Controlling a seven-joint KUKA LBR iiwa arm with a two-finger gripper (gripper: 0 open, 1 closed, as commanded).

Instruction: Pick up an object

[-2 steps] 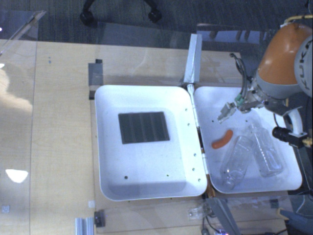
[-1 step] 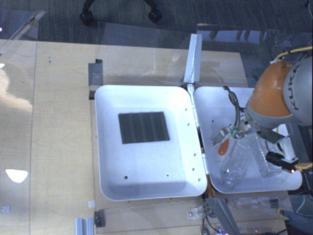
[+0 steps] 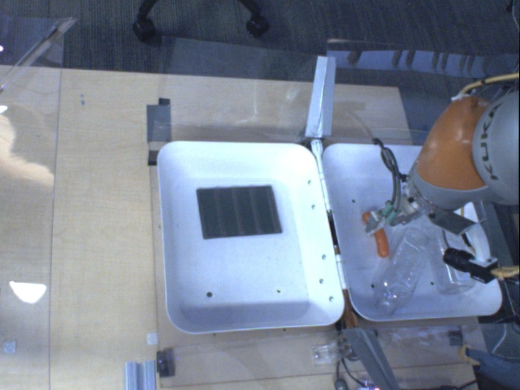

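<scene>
A: Two bins sit side by side on the bench (image 3: 89,242). Your left bin (image 3: 244,299) carries a dark ribbed mat (image 3: 239,211) lying flat near its middle.

B: And the right bin (image 3: 353,185)?

A: That's where you'll find the arm (image 3: 459,149), reaching in from the right, its orange band above the wrist. Below it a clear plastic bottle (image 3: 402,270) lies on its side, neck pointing toward the near edge.

B: Where's the gripper (image 3: 398,212)?

A: Low over the right bin's middle, just above the bottle's upper end. You can't tell how it is set; wrist and cables cover it.

B: Anything smaller?

A: An orange piece (image 3: 381,243) lies just left of the bottle, beside the gripper, and a small reddish bit (image 3: 368,217) sits close by.
</scene>
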